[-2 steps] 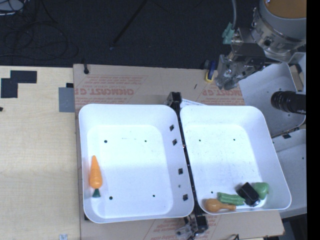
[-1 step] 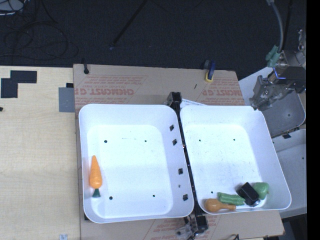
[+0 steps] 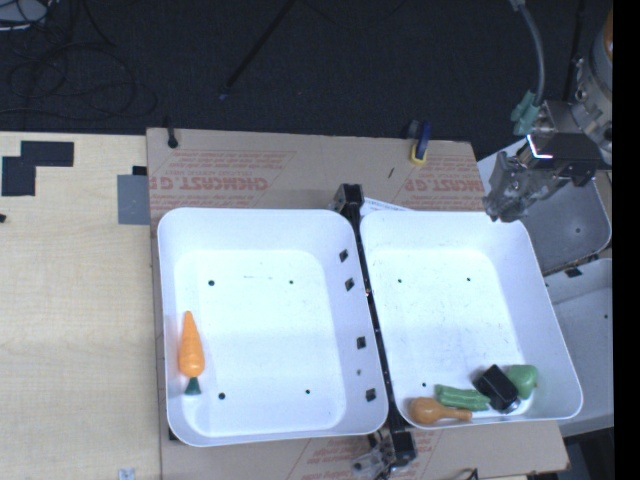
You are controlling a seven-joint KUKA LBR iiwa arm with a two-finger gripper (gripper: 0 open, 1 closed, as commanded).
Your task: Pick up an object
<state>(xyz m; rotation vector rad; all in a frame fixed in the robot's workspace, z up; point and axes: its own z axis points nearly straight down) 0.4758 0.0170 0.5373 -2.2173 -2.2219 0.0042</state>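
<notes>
Two shallow white plastic bins sit side by side on a sheet of brown cardboard (image 3: 300,168), seen from above at a slant. The left bin (image 3: 250,233) holds one item: an orange toy carrot with a small green top (image 3: 190,349), lying near its left wall, pointing up and down the picture.

The right bin (image 3: 450,238) has a cluster in its lower right corner: a black block (image 3: 496,386) resting against a light green rounded piece (image 3: 522,377), a darker green pod-shaped toy (image 3: 461,397) just beside it, and an orange pear-shaped toy (image 3: 436,411) at the front rim.

The robot's dark metal gripper (image 3: 505,196) hangs above the right bin's upper right corner (well apart from every toy). It touches nothing and carries nothing; how wide it stands cannot be told, as it is small and blurred.
</notes>
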